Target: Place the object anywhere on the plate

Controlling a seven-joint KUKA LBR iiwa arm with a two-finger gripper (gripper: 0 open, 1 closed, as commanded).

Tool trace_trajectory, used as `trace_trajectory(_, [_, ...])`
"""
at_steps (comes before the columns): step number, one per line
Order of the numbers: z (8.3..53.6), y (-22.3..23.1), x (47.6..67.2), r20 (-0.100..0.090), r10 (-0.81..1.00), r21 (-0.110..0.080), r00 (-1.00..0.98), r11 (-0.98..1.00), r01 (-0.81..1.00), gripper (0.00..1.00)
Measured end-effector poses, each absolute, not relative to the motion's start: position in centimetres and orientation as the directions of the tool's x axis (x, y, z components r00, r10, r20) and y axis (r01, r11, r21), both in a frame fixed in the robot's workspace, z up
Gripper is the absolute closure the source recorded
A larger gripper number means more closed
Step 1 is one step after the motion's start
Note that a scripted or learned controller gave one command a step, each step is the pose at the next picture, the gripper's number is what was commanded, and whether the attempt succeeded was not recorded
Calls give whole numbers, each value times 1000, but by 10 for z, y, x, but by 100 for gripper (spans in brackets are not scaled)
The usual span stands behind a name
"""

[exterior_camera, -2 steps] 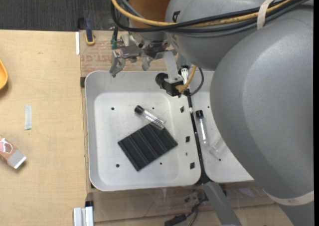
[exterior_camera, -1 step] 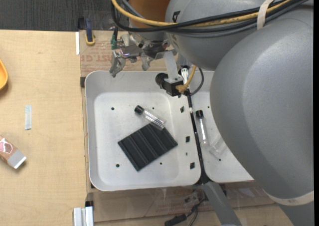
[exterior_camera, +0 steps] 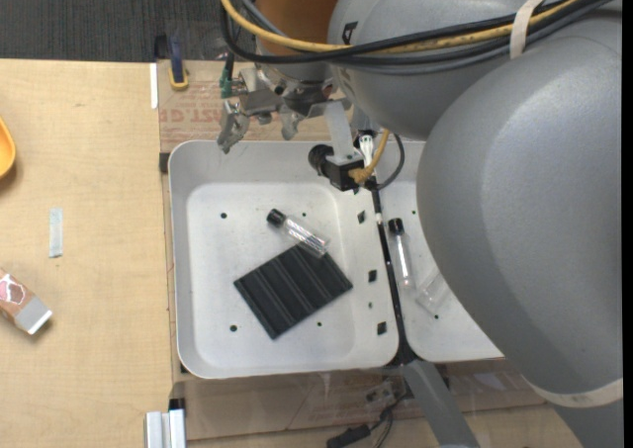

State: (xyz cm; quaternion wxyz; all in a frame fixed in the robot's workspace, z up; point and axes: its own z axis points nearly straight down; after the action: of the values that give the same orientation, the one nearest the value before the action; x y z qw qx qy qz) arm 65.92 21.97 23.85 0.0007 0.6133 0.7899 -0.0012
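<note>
Gripper: the two-finger metal gripper point(exterior_camera: 259, 135) is being held above the far edge of the left bin, towards its far left corner. Its fingers point(exterior_camera: 229, 135) are being seen spread apart, with nothing between them.

Arm: the grey arm with the orange band point(exterior_camera: 495, 139) is being reached in from the right, and most of the right bin is being covered by it.

Left bin: the shallow white left bin point(exterior_camera: 190, 268) is being used as the carrier of two things.

Task object: the clear plastic tube with a black cap point(exterior_camera: 297, 231) is being borne on the floor of the left bin, near its middle and well apart from the gripper. It is lying at a slant, cap towards the far left corner. Its other end is just beside the far corner of the plate; whether the two are touching cannot be told.

Plate: the black ribbed rectangular plate point(exterior_camera: 293, 289) is lying flat, turned at a slant, between the bin's middle and its near edge. Nothing is being carried on it.

Right bin: in the shallow white right bin point(exterior_camera: 465, 339), a second clear tube with a dark cap point(exterior_camera: 399, 250) is lying along the left edge, with a small clear plastic piece point(exterior_camera: 430, 295) near it.

Bench: on the pale wooden bench point(exterior_camera: 99, 169), an orange curved thing point(exterior_camera: 5, 151) is being cut off by the left edge; a small grey strip point(exterior_camera: 55, 233) and a brown and white block point(exterior_camera: 24, 306) are lying near that edge.
</note>
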Motion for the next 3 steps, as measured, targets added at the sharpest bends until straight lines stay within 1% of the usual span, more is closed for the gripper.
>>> trace_trajectory(3, [239,220,659,-3,969,-1,-248,248,969,0])
